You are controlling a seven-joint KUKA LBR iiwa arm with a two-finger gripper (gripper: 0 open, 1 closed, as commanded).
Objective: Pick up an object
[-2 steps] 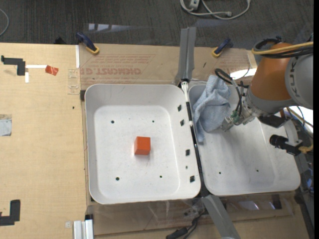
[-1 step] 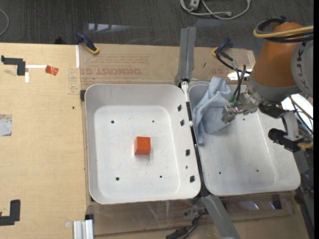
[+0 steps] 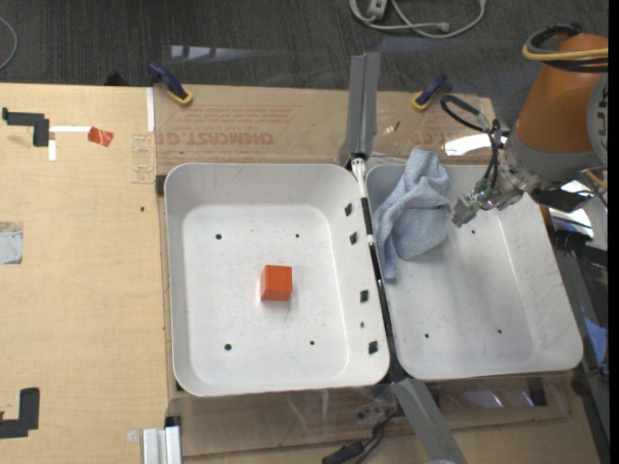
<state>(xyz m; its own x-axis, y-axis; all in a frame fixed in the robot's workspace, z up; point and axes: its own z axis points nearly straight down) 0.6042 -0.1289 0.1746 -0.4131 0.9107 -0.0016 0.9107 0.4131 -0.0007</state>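
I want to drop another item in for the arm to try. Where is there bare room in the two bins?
The left bin is open all around the orange block near its middle. In the right bin, the near half is bare. Its far left corner is crowded: the blue-grey cloth is heaped there, with the hand at its right edge.

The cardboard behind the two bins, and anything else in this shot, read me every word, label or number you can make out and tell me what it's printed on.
"CHEMCYST. GE": red print on the cardboard sheet behind the left bin, seen upside down; my reading of the letters is uncertain.
Fainter, smaller print beside and under it on the same cardboard: too blurred to read.
The orange block, blue cloth and the bins bear no legible text.
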